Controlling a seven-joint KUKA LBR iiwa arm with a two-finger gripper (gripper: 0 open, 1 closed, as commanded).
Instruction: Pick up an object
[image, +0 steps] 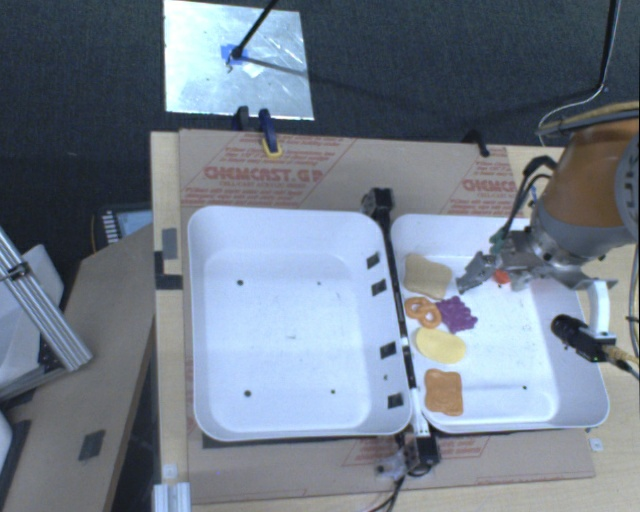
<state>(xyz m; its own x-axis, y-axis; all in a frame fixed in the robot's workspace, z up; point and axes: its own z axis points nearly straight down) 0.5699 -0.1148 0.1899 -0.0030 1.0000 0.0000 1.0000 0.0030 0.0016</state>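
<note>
Grey arm with orange band (590, 190) is reaching in from three o'clock, over the right shallow white bin (575, 400). Two-finger gripper (478, 272) is hanging at the arm's tip, pointing toward nine o'clock, low over the upper part of that bin; too small and blurred to tell whether it is apart or together, and nothing is showing clamped in it.

All candidate objects are lying along the right bin's left wall, likely where they slid against the divider:
- pale tan bread-like slab (428, 273), topmost, just beside the gripper tip at its eight o'clock
- orange pretzel-shaped piece (423, 312), below the slab
- purple grape-like cluster (458, 314), at three o'clock of the pretzel, nearly touching it
- flat yellow oval piece (440, 346), just below those two
- orange-brown toast-shaped piece (444, 392), lowest, near the bin's six o'clock corner

Left shallow white bin (200, 330) is sitting beside it, across the black clips (385, 290).

Judgement: arm is lining up for a descent; the tan slab or the purple cluster looks the nearest target. Crowding against the wall is leaving little finger room, so a miss is plausible.
</note>
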